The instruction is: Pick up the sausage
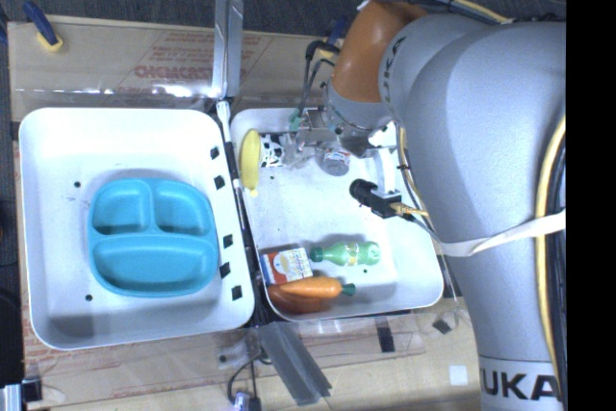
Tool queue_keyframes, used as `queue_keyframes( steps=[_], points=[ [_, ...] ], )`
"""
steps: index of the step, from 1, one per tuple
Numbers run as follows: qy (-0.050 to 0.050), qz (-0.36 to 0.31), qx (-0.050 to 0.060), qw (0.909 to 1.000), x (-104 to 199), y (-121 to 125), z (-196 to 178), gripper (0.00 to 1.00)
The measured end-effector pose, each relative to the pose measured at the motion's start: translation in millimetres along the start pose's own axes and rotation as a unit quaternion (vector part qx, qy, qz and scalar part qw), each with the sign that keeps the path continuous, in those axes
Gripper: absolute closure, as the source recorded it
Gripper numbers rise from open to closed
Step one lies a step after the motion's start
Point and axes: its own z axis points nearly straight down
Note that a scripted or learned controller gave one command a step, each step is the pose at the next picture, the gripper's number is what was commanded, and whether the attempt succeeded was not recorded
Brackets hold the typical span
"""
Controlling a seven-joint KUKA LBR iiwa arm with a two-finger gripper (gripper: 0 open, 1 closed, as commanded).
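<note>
Tray [152, 238] in left bin [48, 159]; in right bin [423, 279], banana [250, 159] at far left, bottle [348, 254] behind carrot [306, 289] near front.

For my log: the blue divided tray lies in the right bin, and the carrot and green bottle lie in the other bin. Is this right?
Not quite. The camera view shows the blue divided tray in the left bin; the carrot and green bottle lie in the other, right bin.

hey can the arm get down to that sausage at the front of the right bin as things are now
Probably yes. The sausage lies in the right bin's near corner with nothing on top of it. A carrot and a green bottle press close, and the gripper sits over the far end.
</note>
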Motion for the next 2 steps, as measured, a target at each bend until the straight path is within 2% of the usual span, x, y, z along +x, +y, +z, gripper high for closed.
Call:
queue_keyframes(
  steps=[1,2],
  points=[
    [0.000,-0.003,0.001,1.0000,0.9,0.3,-10.2,1.00],
    [0.004,0.011,0.003,0.9999,-27.9,0.9,17.0,1.00]
  ],
)
